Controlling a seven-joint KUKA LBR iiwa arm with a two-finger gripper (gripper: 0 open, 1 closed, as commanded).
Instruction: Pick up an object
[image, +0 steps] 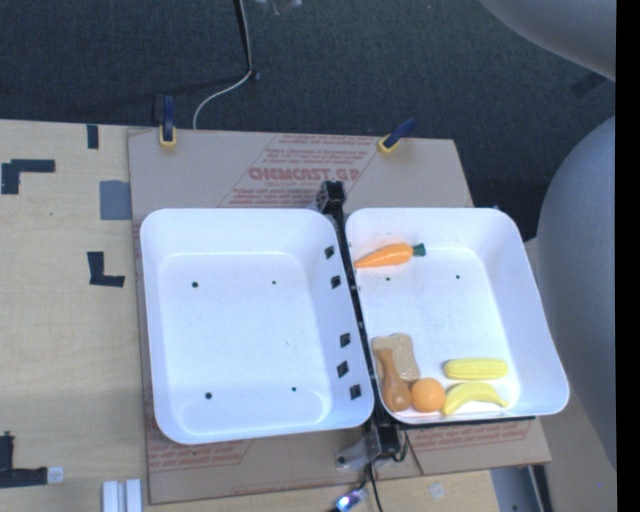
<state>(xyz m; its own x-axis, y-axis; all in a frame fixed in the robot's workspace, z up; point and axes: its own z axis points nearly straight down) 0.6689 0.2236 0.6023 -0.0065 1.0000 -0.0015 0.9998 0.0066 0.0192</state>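
My arm shows as a broad grey blur along the right of the view, with another grey curve of it in the upper right corner. It hangs high, out of focus, beside and partly over the outer rim of the near bin. I cannot tell whether my tool is open or closed, and I see nothing held.

Everything to pick lies in that near bin, the one on my arm's side. A carrot, orange with a small green tip, lies close to the wall farthest from my arm, its tip pointing back toward me. The rest are bunched in one corner. A yellow corn cob lies just above a yellow banana, the two just beside each other and closest to my arm. A round orange sits touching the banana's end. Beyond it a tan, bread-like piece leans on a brown item that I cannot identify, both against the far wall.

The far bin sits well away from my arm, joined to the near one along a dark seam. Both bins rest on a cardboard sheet clamped to the surface.
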